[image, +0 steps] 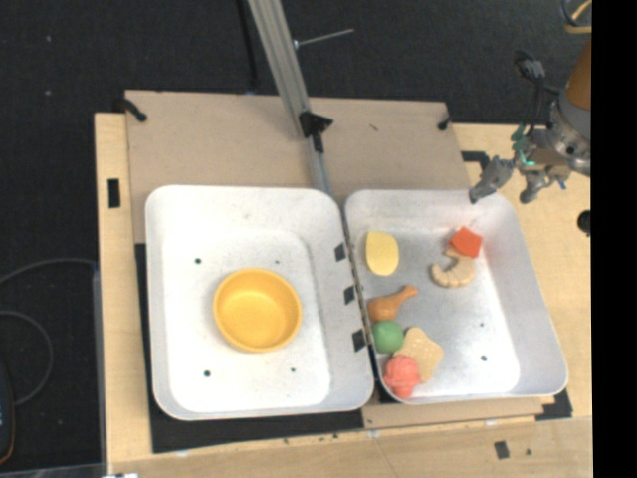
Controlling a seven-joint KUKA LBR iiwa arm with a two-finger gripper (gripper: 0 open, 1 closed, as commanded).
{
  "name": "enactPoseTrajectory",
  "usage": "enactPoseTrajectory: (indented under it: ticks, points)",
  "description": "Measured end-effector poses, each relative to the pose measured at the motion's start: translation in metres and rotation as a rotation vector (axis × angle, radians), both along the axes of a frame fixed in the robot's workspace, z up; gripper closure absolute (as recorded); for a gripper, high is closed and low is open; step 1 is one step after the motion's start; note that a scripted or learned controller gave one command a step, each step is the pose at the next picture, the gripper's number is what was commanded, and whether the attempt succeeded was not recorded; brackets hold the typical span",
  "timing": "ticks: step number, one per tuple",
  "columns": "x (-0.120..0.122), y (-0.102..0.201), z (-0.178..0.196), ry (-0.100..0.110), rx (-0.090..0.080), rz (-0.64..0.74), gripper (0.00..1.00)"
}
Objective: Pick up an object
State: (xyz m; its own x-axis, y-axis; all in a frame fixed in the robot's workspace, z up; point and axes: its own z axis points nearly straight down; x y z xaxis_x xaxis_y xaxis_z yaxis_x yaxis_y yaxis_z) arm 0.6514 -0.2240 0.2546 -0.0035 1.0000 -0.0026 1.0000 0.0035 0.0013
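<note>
Gripper point(510, 182) hovers above right bin's point(518, 366) far right corner; we see fingers spread, nothing between. Left bin point(179, 366): yellow bowl point(258, 310). Right bin: yellow oval point(381, 253), pale crescent point(453, 273), red block point(466, 242).

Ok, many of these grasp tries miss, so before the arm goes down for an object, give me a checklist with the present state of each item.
1. Gripper carries nothing: ok, fingers spread, nothing between them.
2. Gripper over a target: not ok, it hangs at the right bin's far right corner, off every object.
3. Isolated target available: ok, yellow piece lies apart from the rest.
4. Red block free: not ok, it touches the beige curved piece.
5. Green ball free: not ok, crowded against the bin wall and neighbours.
</note>
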Motion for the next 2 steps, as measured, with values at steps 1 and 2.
enactPoseTrajectory:
  ticks: [1,2]
  points:
    - [0.000,-0.001,0.000,0.001,-0.002,0.000,0.00]
    - [-0.003,-0.002,-0.063,0.006,0.000,-0.003,0.00]
